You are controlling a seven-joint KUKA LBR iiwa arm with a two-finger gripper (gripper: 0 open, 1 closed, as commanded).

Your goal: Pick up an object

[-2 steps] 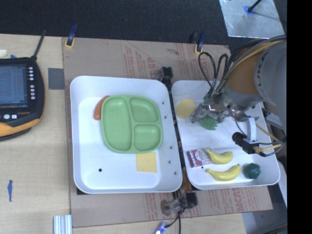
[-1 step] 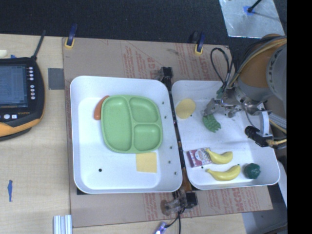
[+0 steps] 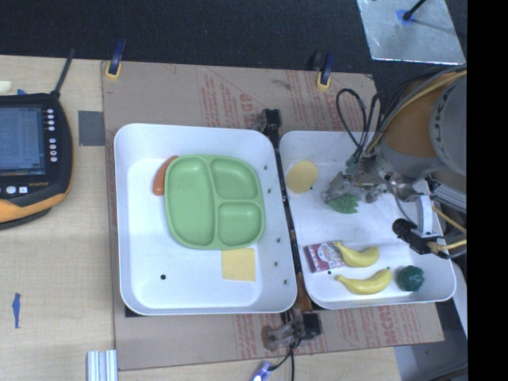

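My gripper (image 3: 343,187) is low in the back of the right bin (image 3: 444,292), right over a small leafy green item (image 3: 345,205) that shows just below it. Whether it touches that item I cannot tell. A yellow disc (image 3: 302,175) lies to the gripper's left. Toward the front of this bin lie two bananas (image 3: 359,255) (image 3: 365,282), a red and white packet (image 3: 321,255) and a dark green round piece (image 3: 409,277).
The left bin (image 3: 127,213) holds a green divided plate (image 3: 214,201), an orange piece (image 3: 161,177) tucked under the plate's left edge and a yellow square slice (image 3: 239,264). A handheld control pendant (image 3: 28,153) lies on the bench at far left. Black cables (image 3: 357,117) hang by the wrist.
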